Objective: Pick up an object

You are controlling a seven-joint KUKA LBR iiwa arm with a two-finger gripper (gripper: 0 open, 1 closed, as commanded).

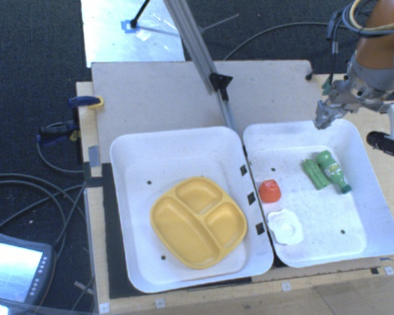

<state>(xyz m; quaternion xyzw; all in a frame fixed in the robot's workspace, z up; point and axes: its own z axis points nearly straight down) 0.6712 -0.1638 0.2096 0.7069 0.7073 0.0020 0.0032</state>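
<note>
Camera view: no legible writing; green bottle (334, 171) carries yellow label, text too small to read. Bottle lies in right bin (374, 242), upper right part, just beside green stick-like item (313, 173). Orange cup (269, 191) and white dish (285, 227) near bin's left wall; open floor across middle and lower right. Gripper (323, 119) hangs over right bin's far rim, apart from objects; grip state cannot be told. Left bin (126, 158) holds yellow divided tray (198, 221).
</note>
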